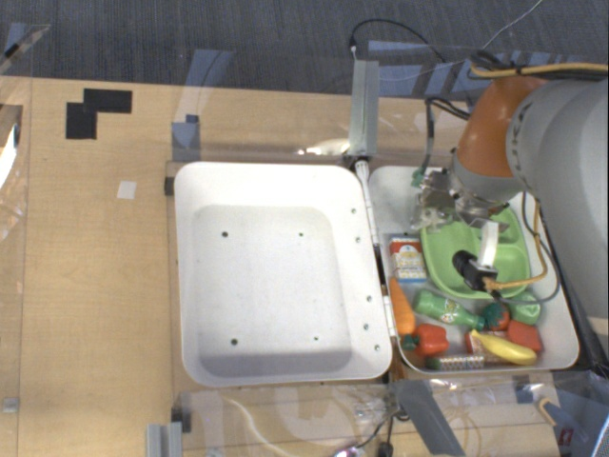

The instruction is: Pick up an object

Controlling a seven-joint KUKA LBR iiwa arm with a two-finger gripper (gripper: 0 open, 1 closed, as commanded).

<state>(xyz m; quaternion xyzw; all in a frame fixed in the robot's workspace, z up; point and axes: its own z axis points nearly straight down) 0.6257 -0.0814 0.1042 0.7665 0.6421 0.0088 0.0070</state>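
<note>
Camera view: grey arm (561,141) reaches over the right shallow white bin (388,190), near the table's right edge.
Jaws: above the green plastic plate (438,260); whether apart or together, cannot tell.

left bin (266,284) plain white, bench (86,303) tan wood w/ black patch (95,112), bowl (440,255) lime green, banana (507,350) yellow, carrot (403,312) orange

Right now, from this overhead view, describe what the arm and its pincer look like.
The arm is thick, rounded and grey, with an orange band above the wrist. The pincer is a small silvery metal assembly. Thin black cables run beside the wrist.
</note>
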